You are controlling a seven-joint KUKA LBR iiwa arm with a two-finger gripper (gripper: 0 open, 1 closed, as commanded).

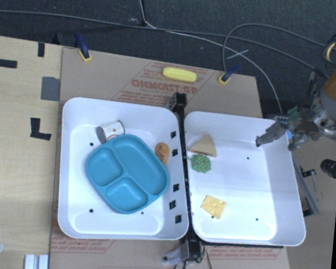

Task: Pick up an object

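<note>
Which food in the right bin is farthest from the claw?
The yellow cheese, near the bin's front. The tan wedge and green broccoli lie nearer the claw.

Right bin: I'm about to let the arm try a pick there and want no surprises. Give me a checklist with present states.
1. Gripper carries nothing: ok, nothing between its fingers.
2. Fingers spread for a grasp: ok, they look open.
3. Gripper above a target: not ok, it hangs over the right bin at its upper right corner.
4. Yellow cheese piece stands free: ok.
5. Green piece stands free: not ok, tan wedge sits right against it.
6. Cable out of the bin: ok.
</note>
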